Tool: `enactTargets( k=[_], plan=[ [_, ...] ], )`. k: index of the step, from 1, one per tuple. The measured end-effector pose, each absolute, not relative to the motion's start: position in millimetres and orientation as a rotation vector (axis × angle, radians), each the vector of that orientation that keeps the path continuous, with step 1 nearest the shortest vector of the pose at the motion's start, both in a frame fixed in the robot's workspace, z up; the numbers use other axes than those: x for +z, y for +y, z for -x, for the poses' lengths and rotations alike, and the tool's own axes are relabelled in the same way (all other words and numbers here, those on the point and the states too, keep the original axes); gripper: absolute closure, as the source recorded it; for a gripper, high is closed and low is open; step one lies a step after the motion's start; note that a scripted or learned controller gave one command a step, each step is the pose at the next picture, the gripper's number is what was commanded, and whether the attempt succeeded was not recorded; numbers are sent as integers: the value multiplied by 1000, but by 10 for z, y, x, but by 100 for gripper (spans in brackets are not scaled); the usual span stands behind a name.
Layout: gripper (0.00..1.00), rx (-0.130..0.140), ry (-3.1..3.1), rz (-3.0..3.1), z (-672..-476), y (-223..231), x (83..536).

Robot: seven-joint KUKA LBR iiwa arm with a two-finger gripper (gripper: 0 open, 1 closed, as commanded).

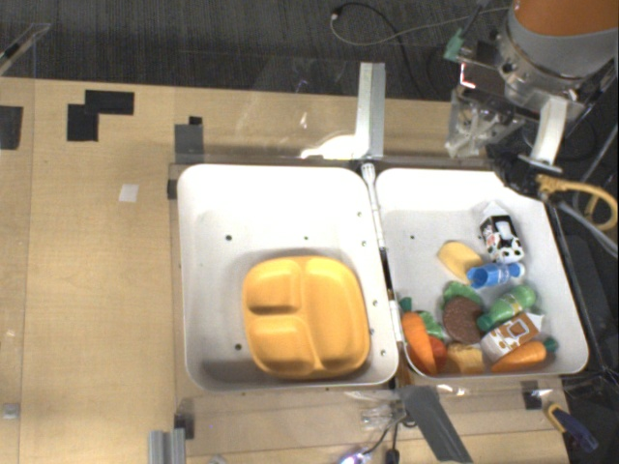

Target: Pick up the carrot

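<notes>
An orange carrot (420, 343) with a green top lies at the front left corner of the right bin (426, 211), against the divider. A second orange, carrot-like piece (523, 357) rests at the bin's front right, next to a small printed carton (511, 333). My gripper (474, 129) hangs under the grey and orange arm (556, 17) beyond the back edge of the right bin, well away from both carrots and high above the bench.
The right bin also holds a cow-print carton (500, 237), a yellow piece (457, 256), a blue cup (493, 275), a brown patty (462, 319) and a green item (510, 306). A yellow divided tray (305, 314) sits in the left bin (222, 211). A metal post (371, 109) stands behind the divider.
</notes>
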State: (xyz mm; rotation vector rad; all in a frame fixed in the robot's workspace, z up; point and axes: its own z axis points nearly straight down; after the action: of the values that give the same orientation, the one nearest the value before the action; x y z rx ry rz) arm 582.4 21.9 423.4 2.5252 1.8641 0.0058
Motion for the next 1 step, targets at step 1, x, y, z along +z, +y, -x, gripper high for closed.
enactTargets(
  k=[1],
  plan=[
    [100,5,1476,-2771,-6384,176,3735]
  ],
)
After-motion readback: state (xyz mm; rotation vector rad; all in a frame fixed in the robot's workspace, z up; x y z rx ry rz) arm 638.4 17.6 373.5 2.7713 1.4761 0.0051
